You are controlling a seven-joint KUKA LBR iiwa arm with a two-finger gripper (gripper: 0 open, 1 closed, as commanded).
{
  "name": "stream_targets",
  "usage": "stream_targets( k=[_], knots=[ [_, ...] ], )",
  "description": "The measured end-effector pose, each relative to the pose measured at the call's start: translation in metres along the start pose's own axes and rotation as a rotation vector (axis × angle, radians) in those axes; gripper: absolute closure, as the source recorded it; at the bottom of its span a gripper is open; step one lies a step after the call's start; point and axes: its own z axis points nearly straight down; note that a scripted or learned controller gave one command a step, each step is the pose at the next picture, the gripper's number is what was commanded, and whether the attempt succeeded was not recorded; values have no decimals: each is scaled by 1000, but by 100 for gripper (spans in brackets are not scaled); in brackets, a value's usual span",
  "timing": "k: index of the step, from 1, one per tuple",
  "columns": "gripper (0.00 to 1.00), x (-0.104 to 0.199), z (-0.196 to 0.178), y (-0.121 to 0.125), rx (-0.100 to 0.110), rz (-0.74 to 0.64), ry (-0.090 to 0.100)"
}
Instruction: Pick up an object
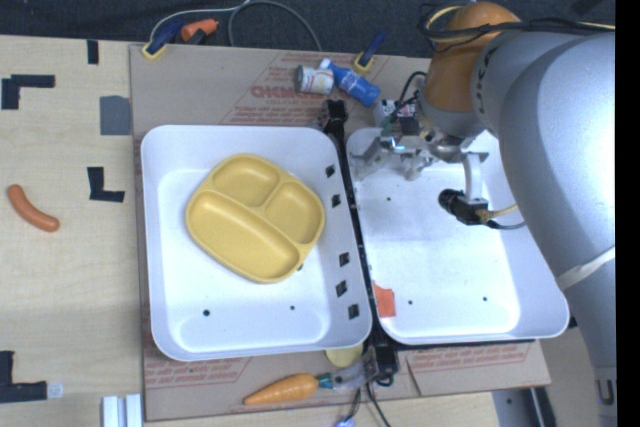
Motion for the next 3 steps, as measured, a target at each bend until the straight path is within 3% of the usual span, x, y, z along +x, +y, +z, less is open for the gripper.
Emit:
stream_targets(
  k=[1,3],
  knots=[
    [0,-17,-2,-112,-5,5,-1],
    [0,-6,0,2,-4,-1,-1]
  ],
)
